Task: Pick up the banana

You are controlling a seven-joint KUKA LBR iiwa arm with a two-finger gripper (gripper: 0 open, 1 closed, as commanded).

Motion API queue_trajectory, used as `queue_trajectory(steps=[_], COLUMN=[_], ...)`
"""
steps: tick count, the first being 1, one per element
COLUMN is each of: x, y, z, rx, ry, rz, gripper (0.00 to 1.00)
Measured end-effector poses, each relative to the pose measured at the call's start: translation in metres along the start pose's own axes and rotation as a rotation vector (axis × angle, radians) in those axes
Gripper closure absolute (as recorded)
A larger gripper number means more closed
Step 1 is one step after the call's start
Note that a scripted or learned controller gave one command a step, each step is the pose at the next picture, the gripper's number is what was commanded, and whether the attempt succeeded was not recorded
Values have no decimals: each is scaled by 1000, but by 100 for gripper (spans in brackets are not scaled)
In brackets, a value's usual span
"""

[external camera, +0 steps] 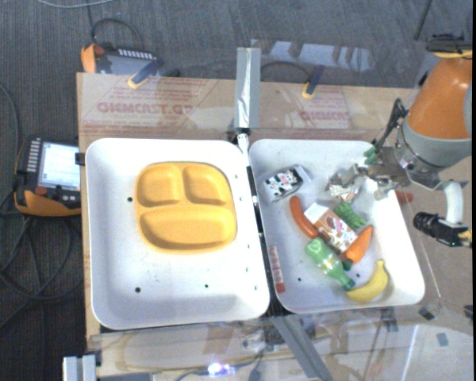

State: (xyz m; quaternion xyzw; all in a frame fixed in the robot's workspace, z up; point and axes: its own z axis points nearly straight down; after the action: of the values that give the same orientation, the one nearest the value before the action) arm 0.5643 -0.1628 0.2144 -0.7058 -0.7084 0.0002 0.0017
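Two white bins are sitting side by side on the bench. The left bin [111, 292] is holding one yellow sectioned tray [186, 206]. One banana [369, 285] is lying near the right bin's [289, 288] front right corner, beside one carrot [358, 244]. The end effector [363, 175] is hovering over the rear right area; its state cannot be told.

The banana [368, 284] lies in the right bin's [282, 284] near corner; the tray [186, 206] sits in the left bin [111, 292].
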Motion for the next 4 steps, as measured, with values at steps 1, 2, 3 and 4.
queue_trajectory(steps=[1, 2, 3, 4], x=[-7, -49, -47, -25], y=[-5, -74, -78, -80], z=[-52, -30, 110, 92], rx=[-2, 0, -2, 0], ry=[-3, -4, 4, 0], rz=[213, 174, 151, 335], gripper=[0, 0, 0, 0])
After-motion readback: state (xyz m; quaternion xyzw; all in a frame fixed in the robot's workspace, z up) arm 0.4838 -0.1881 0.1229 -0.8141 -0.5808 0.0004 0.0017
